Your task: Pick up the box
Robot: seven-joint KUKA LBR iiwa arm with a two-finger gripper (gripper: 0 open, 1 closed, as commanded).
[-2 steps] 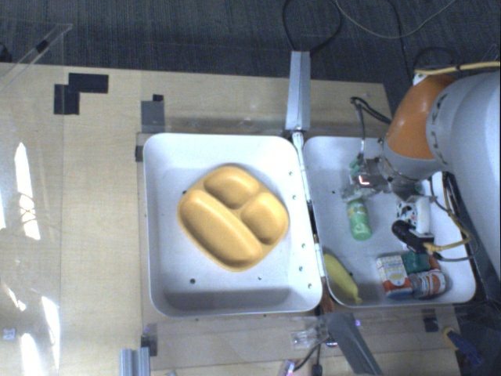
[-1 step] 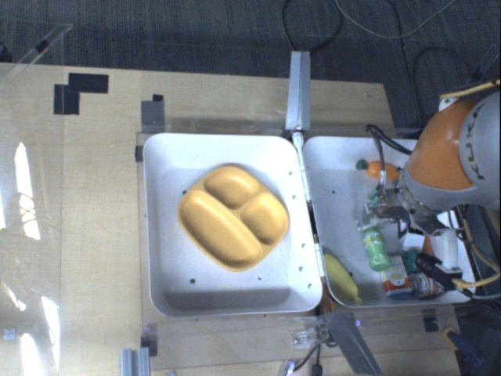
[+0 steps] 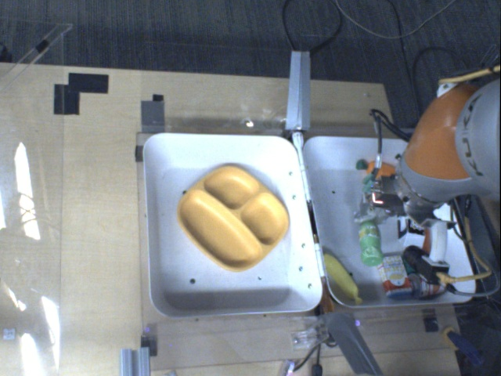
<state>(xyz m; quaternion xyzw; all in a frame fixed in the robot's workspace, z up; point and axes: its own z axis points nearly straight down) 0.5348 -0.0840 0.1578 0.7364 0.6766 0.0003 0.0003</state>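
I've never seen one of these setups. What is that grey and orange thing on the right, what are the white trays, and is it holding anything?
You are looking down at a slant from one fixed camera above a workbench. The grey and orange shape is a robot arm reaching in from the right. Its gripper hangs over the right bin; I cannot tell from here whether it holds anything. That bin has small items: a green bottle, a yellow banana and a small colourful box near the front edge. The left bin holds one big yellow lumpy object, shaped like bread rolls stuck together.
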